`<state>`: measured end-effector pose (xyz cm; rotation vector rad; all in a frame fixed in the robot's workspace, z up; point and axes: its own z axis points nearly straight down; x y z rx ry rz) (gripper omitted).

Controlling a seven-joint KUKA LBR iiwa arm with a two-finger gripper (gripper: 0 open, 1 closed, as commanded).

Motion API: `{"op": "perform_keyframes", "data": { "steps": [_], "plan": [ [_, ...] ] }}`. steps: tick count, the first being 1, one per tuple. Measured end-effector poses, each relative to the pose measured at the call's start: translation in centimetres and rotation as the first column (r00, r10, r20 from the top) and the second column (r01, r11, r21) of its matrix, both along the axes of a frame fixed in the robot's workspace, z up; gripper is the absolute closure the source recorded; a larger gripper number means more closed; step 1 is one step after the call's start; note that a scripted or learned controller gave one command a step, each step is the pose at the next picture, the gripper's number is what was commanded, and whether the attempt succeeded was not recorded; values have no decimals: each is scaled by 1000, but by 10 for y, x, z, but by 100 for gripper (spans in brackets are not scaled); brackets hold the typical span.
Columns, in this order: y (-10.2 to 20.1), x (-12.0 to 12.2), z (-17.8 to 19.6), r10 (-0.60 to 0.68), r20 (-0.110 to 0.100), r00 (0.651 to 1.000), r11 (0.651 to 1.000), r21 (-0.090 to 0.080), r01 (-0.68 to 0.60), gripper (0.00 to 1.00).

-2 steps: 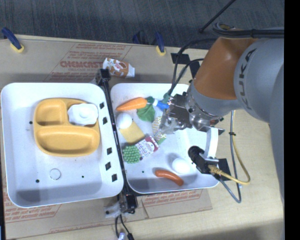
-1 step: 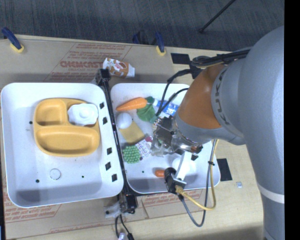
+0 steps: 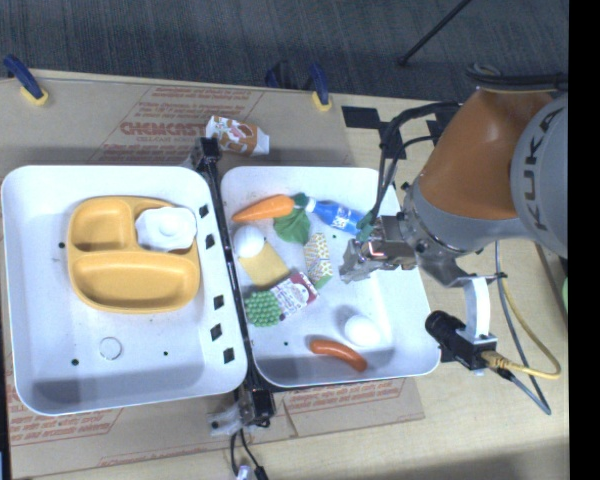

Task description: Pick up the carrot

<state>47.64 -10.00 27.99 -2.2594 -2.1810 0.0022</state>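
Hovering over right bin [image 3: 412, 360], gripper [image 3: 365, 260] sat above right-hand part of smooth white floor; metal head cluttered, so finger spacing and any load could not be told. Carrot [image 3: 264, 208], tapered, orange, with green leafy top [image 3: 294, 223], lay near bin's back wall, well apart from gripper. Round white egg [image 3: 248, 241] and yellow wedge [image 3: 264, 265] lay just in front of carrot. Left bin [image 3: 20, 298] held yellow moulded divided tray [image 3: 130, 278].
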Motion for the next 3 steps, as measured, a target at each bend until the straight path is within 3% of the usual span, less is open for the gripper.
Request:
{"op": "perform_keyframes", "data": {
  "steps": [1,2,3],
  "plan": [
    [-56,0,-22,21,-3,1000,1000,1,-21,100],
    [-102,4,6,-99,-1,995,995,0,99,100],
    [-104,0,-49,-151,-2,988,988,1,151,100]
  ]
}}
